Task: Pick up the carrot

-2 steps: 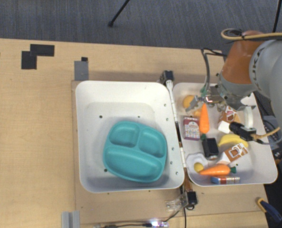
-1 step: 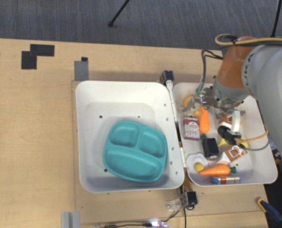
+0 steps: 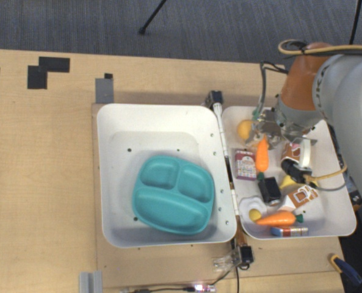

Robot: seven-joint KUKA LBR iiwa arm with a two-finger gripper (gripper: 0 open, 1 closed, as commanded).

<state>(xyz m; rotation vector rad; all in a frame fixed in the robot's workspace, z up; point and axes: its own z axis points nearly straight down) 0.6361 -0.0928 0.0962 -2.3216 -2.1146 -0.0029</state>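
Carrot (image 3: 262,154) stands on end in the right bin (image 3: 345,221), and we see it pinched between the 2 fingers of the gripper (image 3: 265,138), closed around its top for lifting.

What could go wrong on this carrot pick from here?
1. Two orange carrot-like items sit in the right bin: one upright just below the end effector, another lying at the front. Target mix-up is possible.
2. The yellow lemon-like item and the small purple box crowd the upper carrot; the descent could nudge them or catch the wrong thing.
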